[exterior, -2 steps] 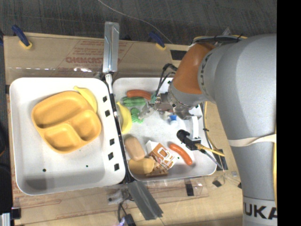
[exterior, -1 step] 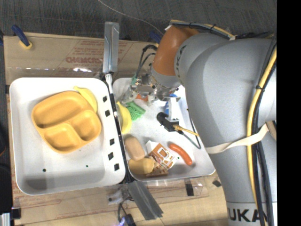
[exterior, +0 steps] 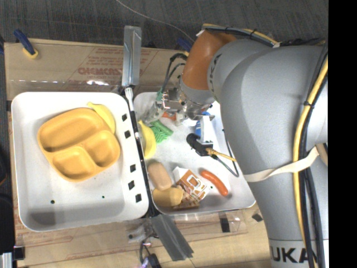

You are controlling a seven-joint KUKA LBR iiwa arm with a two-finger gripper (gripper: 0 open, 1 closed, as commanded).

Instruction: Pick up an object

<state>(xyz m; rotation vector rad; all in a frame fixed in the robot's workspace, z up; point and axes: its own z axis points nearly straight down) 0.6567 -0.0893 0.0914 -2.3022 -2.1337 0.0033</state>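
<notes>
While the gripper (exterior: 174, 106) hangs low over the right bin (exterior: 237, 197), its open/closed state can't be told. Nearest obj.: green toy (exterior: 162, 131), just below-left of the tool. Est. light, stiff plastic, prob. slick; grip across narrow width, mid-body. Sausage (exterior: 215, 183) lies farther, toward the near rim.

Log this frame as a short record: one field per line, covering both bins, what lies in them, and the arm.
left bin: yellow divided tray, yellow piece at its far edge
right bin: green item, hot dog, tan roll, printed packet
arm: over right bin
gripper: low at bin's far end, near green item
grasp: cannot tell
</notes>
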